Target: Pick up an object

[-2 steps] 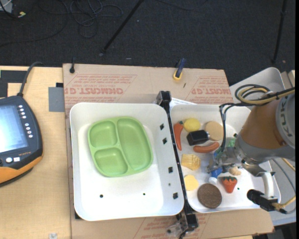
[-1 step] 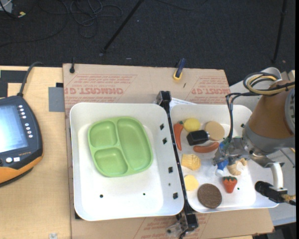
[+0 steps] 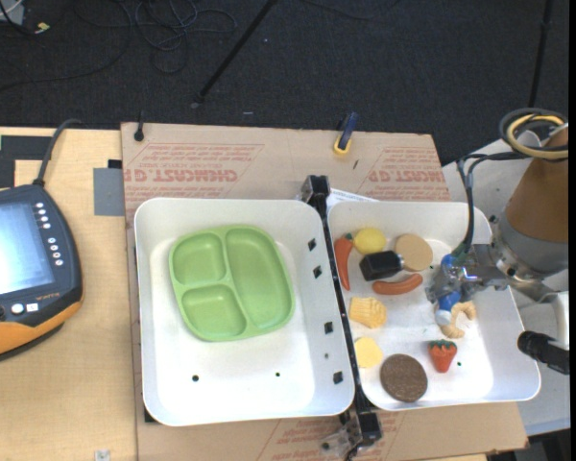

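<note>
Gripper point(image 3: 453, 286) down in right bin point(image 3: 504, 377), centre-right of frame — finger state unreadable, blurred metal and blue bits, cannot tell if anything is held. Scanning left to right otherwise:

Far left edge: teach pendant point(image 3: 19, 262) with screen, orange underside, lying on bench. Left bin point(image 3: 163, 373), centre-left: green divided tray point(image 3: 232, 281), three compartments, tilted slightly. Right bin contents: red chili point(image 3: 343, 260) against divider; yellow lemon-like piece point(image 3: 370, 240) at top; black block point(image 3: 381, 265) just below it; tan round piece point(image 3: 414, 252) beside block; sausage point(image 3: 397, 284) under block; corn piece point(image 3: 368, 311) mid-left; pale yellow piece point(image 3: 367, 353) lower left; brown round cookie point(image 3: 403, 376) at bottom; strawberry point(image 3: 444, 354) right of cookie; small cream figure point(image 3: 456, 317) just under the tool, touching or nearly — unclear.
</note>
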